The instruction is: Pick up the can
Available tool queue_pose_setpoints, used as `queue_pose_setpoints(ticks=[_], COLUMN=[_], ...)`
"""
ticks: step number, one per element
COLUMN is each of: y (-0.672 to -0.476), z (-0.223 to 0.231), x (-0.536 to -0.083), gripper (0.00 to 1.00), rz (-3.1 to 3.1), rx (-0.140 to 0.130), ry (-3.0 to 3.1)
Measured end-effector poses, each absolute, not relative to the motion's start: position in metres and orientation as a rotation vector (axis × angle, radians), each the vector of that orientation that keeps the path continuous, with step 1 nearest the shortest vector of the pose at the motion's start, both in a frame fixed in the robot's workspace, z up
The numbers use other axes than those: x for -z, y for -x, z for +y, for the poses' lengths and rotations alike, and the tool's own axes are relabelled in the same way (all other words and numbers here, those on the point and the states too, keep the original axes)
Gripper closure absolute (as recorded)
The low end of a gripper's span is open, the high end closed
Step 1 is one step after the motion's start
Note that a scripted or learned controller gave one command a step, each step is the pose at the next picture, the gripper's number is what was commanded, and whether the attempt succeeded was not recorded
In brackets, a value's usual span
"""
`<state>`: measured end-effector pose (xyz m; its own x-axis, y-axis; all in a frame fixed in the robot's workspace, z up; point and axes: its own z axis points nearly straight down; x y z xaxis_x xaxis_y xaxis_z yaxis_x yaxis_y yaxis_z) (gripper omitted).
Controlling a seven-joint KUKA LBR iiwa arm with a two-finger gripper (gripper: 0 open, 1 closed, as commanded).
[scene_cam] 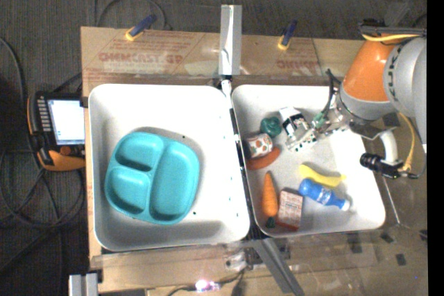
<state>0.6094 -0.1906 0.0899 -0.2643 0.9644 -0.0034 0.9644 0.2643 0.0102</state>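
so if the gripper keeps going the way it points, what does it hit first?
Probably the teal object, just beyond the gripper, then the can slightly below that line. Depth is unclear from above; it might pass over both.

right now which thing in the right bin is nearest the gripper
The small teal object, just left of the gripper. The carrot, blue bottle and yellow banana lie farther down.

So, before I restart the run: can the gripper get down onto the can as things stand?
Probably yes. The gripper hangs over the right bin, close to the can. The can's top looks uncovered, though a green object and the bin wall crowd it.
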Motion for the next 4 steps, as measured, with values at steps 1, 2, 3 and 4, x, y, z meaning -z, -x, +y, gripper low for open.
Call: queue_pose_setpoints(ticks=[1,2,3,4], y=[-0.641,-0.634,-0.673,-0.674], z=[-0.145,-0.197,-0.211,-0.215], x=[-0.089,-0.127,-0.093,-0.101], gripper=[0.0,0.0,0.0,1.0], rz=[2.219,2.251,2.229,2.212], rx=[-0.004,0.005,-0.009,-0.008], ry=[-2.21,-2.189,-2.238,-2.221])
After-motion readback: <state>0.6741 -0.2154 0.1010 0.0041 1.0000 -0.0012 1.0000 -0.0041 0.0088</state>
